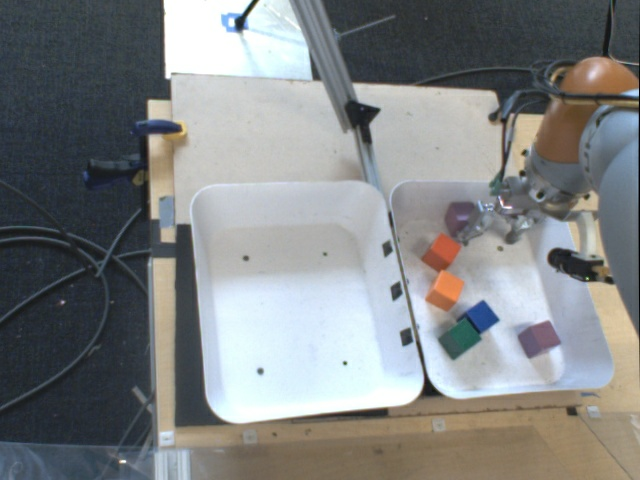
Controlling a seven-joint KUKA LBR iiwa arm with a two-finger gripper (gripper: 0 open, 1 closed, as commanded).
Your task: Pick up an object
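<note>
1. A grey KUKA arm with an orange band reaches in from the right of the frame, its gripper low over the upper part of the right bin on the bench surface.
2. The metal fingers point left toward a purple block at the bin's upper left; whether they are apart, together or clamped on it cannot be told from this slant.
3. Five more blocks lie loose in that bin: a red-orange block just below the purple one, an orange block below that, a blue block touching a green block at lower centre, and a second purple block at lower right.
4. The left bin sits beside it, the two rims meeting at centre frame.
5. Likely risk: the purple block sits close to the bin's sloped wall and to the red-orange block, so a closing grip may catch only a corner and squeeze the block out, or nudge its neighbour, leaving the gripper to rise with nothing.
</note>
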